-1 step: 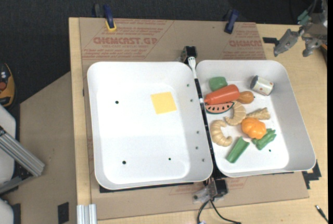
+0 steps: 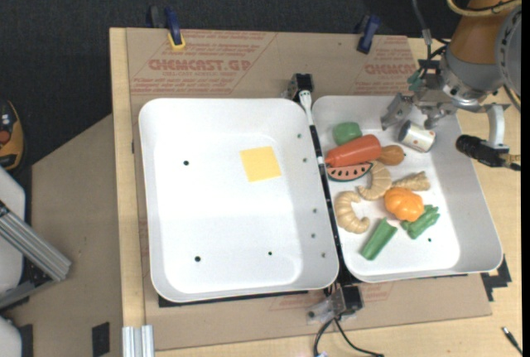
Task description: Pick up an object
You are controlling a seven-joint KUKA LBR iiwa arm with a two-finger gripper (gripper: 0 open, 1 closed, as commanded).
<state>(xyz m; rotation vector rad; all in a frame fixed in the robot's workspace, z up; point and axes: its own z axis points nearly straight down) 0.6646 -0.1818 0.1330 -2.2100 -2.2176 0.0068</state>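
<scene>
My gripper [image 2: 413,118] hangs over the far right part of the right bin [image 2: 476,214], with its grey fingers [image 2: 395,112] spread open and nothing between them. A small white cylinder [image 2: 417,137] lies just below the fingertips. Toy food is piled in the right bin: a green piece [image 2: 347,132], a red-orange carrot [image 2: 354,151], a watermelon slice [image 2: 348,172], a tan curled pastry [image 2: 352,212], an orange [image 2: 402,202], a green cucumber stick [image 2: 378,238] and a green pod [image 2: 424,222]. A flat yellow square [image 2: 261,164] lies alone in the left bin [image 2: 166,206].
Both bins sit on a cardboard sheet [image 2: 132,98] held by blue clamps [image 2: 174,26] at the far edge. A black clip [image 2: 301,85] joins the bins at the far end. The arm's orange band [image 2: 489,16] is at the upper right.
</scene>
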